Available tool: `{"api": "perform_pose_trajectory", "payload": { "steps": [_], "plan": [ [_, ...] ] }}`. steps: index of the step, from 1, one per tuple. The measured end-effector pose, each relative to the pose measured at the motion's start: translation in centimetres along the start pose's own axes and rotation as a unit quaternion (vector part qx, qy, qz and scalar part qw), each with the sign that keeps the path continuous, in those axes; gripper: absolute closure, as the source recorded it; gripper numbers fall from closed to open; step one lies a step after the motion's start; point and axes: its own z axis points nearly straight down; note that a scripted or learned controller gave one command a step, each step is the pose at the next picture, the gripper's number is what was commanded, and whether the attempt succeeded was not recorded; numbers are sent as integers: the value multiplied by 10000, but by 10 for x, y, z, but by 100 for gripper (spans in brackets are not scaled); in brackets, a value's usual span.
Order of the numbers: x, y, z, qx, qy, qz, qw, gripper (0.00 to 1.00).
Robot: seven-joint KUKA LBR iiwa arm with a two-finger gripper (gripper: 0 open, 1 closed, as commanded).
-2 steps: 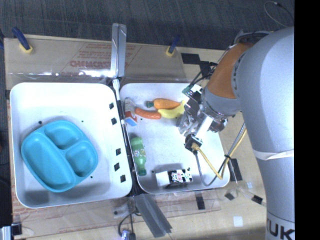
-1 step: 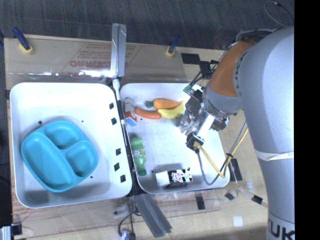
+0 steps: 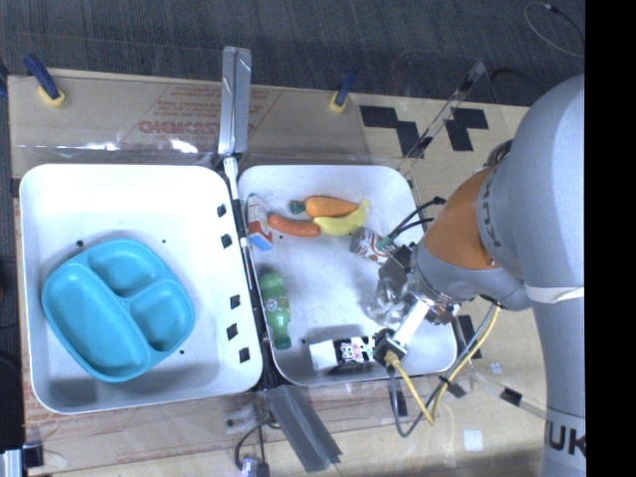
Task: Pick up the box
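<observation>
The hand (image 3: 390,294) sits low in the right bin (image 3: 323,286), a blurred grey mass under the wrist, and whether it is apart or together cannot be told. The box (image 3: 338,352), white at its left end and black with print toward the right, lies flat against that bin's near wall. Its long axis runs left to right along the wall, and its right end is hard to separate from the robot's fittings. A green bottle (image 3: 274,311) lies just beside it.

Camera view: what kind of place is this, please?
Probably a robot laboratory: a grey arm reaches over the right bin, toy food lies in it, and blue clamps sit on the cardboard base.
</observation>
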Motion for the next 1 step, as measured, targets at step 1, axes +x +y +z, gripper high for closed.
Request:
{"api": "perform_pose_trajectory", "payload": {
  "steps": [1],
  "plan": [
    [25,-54,0,-4,5,1264,9920,100]
  ]
}}
